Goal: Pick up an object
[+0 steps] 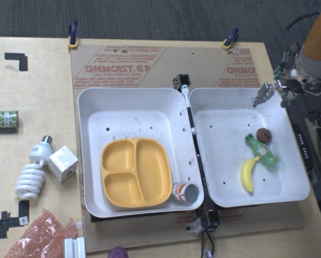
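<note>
Your claw (268,94) hangs over the right bin's (225,195) upper edge; whether it is open, you cannot tell. Below it lie a brown ball (264,135), green bottle (261,151) and banana (248,173).

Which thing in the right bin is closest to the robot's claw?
The small round brown object. It lies nearer the claw than the green plastic bottle and the yellow banana, which sit lower in the view.

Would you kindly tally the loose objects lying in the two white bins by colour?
Yellow: 2, the divided plate in the left bin and the banana in the right bin
Green: 1, the bottle
Brown: 1, the round object
Grey and white: 1, the small cup
Total: 5
</note>
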`<state>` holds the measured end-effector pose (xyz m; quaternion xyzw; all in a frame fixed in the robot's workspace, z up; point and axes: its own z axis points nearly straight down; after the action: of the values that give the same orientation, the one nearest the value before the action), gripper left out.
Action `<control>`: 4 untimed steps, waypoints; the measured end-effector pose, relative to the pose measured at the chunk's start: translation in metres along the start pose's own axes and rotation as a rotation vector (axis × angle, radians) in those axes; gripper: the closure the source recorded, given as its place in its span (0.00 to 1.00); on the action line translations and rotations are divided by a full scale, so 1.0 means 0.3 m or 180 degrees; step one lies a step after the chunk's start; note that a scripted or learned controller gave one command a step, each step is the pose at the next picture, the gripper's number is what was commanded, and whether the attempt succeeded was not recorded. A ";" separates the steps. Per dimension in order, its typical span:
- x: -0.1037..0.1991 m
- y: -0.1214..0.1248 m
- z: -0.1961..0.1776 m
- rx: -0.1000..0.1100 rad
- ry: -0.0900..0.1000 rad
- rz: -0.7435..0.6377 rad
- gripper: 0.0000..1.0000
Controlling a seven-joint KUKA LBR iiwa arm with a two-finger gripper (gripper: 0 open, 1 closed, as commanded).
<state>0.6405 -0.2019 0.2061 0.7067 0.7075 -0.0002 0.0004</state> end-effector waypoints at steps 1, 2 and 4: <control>0.104 -0.165 0.313 0.0001 0.0000 0.0006 0.00; 0.282 -0.375 0.379 0.0001 0.0002 0.0008 0.00; 0.286 -0.249 0.378 -0.0002 0.0001 0.0001 1.00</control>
<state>0.5658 -0.1163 0.0926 0.7068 0.7074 0.0002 0.0005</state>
